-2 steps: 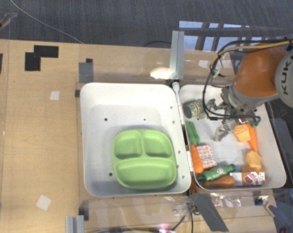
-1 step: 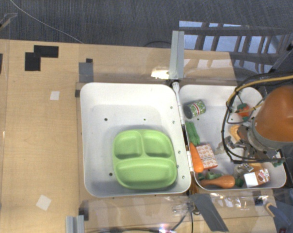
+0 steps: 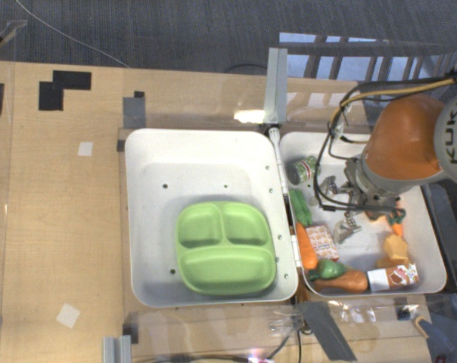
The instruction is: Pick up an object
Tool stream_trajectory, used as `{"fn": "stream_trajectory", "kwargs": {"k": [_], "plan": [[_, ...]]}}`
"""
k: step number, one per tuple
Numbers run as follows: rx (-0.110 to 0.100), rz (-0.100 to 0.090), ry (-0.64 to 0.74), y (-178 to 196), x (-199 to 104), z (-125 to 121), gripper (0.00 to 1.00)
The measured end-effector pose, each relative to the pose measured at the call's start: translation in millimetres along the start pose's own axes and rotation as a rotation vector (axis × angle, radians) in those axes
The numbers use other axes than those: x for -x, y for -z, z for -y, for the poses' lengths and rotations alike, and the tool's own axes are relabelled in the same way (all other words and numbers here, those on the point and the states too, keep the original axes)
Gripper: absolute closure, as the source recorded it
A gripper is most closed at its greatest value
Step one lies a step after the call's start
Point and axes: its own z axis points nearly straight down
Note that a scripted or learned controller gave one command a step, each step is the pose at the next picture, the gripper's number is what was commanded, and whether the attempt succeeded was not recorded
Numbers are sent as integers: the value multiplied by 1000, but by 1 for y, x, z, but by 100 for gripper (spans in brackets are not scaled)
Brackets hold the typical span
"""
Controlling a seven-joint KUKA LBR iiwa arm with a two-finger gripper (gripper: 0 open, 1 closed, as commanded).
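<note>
Near edge of right bin: I see a brown-orange sweet-potato-like piece [image 3: 343, 281] lying along the near wall, a small green item [image 3: 329, 268] touching it, and a white-and-red packet [image 3: 393, 277] toward the near right corner. They sit heaped against the wall, likely because loose things slide to the edge of a shallow bin.
Divider side: a carrot [image 3: 306, 246] and a green vegetable [image 3: 300, 207] lie end to end along the wall shared with the left bin, with a red-patterned packet [image 3: 321, 240] just beside the carrot.
Right side: a yellow-orange bottle shape [image 3: 396, 246] rests near the right wall.
Left bin: the green divided plate [image 3: 225, 247] lies flat near the near edge of the left bin [image 3: 149, 157], well apart from the clutter.
Tool: the tool [image 3: 348, 226] hangs over the middle of the right bin [image 3: 434, 274], under the arm's orange band [image 3: 402, 138]. I cannot tell from this slant whether it is spread or pressed together, and I see nothing held in it.
Far edge: a small green-labelled can [image 3: 303, 170] stands near the far left corner of the right bin.
Task's thing: not chosen, as I judge it; the red-patterned packet is nearest the tool.
Risk: crowding by the walls leaves little room for a clean grasp.
</note>
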Motion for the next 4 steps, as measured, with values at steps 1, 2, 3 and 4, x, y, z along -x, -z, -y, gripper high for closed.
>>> {"fn": "stream_trajectory", "kwargs": {"k": [1,2,3,4], "plan": [[19,-54,-8,-3,76,23,0],[0,-3,-73,1,-20,1,0],[0,-1,-172,-1,38,-7,0],[-2,2,-305,1,-20,-18,0]]}}
